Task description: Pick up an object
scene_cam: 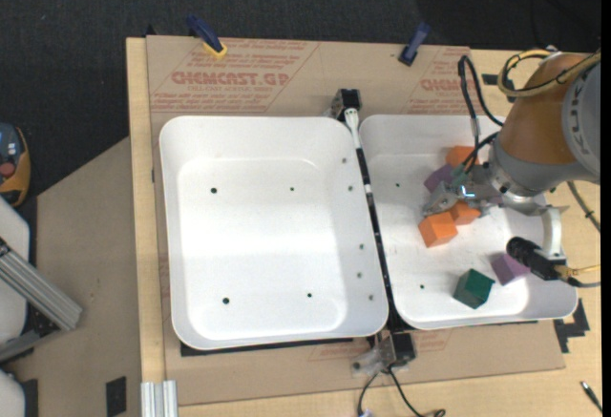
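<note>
The right bin (401, 167) holds several small blocks. An orange block (439, 229) lies near its middle, a green cube (474, 288) sits toward the front, and a purple block (508, 267) lies beside it on the right. Another orange piece (459, 157) and a purple piece (440, 178) rest farther back. My gripper (458, 198) is down in the right bin, just above and right of the orange block, among the blocks. The wrist body covers its fingertips.
The left bin (267, 234) stands next to the right one, with a black divider strip (368, 205) between them. Both bins rest on a cardboard sheet (239, 67) held by blue clamps (205, 35). Cables run over the arm (544, 134) at the right.
</note>
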Robot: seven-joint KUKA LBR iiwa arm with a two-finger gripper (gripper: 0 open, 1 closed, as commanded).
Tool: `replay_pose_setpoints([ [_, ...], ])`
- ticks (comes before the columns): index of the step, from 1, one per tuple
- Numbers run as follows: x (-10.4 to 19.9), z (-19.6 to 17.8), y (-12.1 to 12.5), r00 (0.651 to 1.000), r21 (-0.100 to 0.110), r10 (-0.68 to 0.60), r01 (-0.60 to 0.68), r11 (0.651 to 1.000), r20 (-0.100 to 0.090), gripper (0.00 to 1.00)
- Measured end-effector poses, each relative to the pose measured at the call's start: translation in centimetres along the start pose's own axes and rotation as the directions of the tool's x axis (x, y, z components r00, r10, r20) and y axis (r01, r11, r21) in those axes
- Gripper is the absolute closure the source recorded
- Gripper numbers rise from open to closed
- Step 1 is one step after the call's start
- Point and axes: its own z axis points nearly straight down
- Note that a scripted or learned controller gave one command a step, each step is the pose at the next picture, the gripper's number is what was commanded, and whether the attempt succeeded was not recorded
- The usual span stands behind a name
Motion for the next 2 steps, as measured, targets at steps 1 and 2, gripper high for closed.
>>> replay_pose_setpoints([
  [1, 0.1, -1.2, 0.3, 1.0, -0.006, -0.002, 0.002, 1.0, 0.002, 1.0],
  [2, 8.6, -10.9, 7.3, 1.0, -0.02, -0.015, 0.014, 1.0, -0.002, 1.0],
])
